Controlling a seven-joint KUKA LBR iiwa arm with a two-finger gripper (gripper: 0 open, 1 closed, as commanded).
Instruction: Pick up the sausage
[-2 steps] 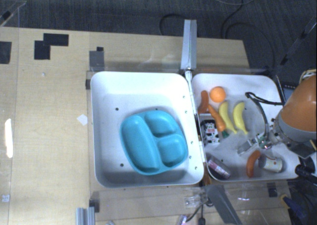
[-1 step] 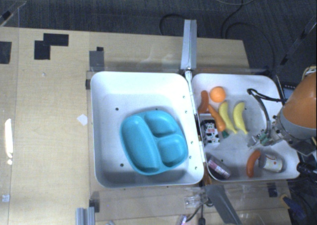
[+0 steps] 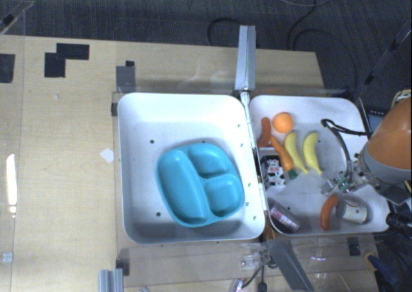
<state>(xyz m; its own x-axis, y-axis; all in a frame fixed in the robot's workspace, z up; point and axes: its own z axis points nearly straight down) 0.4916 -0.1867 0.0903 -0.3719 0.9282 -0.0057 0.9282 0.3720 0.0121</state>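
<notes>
- Sausage [image 3: 329,211]: orange-red and slightly curved, it lies on the floor of the right bin [image 3: 335,105] near that bin's front wall, running roughly front to back.
- A dark, rounded packet [image 3: 284,217] lies to the sausage's left, in the bin's front left corner.
- End effector [image 3: 339,186]: it hangs just behind the sausage's far end. Whether it is spread or pressed together cannot be told, and nothing is seen pinched in it.
- Left bin [image 3: 138,155]: a blue divided tray [image 3: 201,183] rests on its floor.
- A small black-and-white box [image 3: 273,170] sits against the right bin's left wall.
- Further back lie a carrot [image 3: 281,154] and two bananas [image 3: 294,151] [image 3: 311,152], side by side.
- A brownish stick-shaped piece [image 3: 264,131] and an orange ball [image 3: 282,121] are farthest.
- The bins stand on a pale wooden surface [image 3: 64,175].
</notes>
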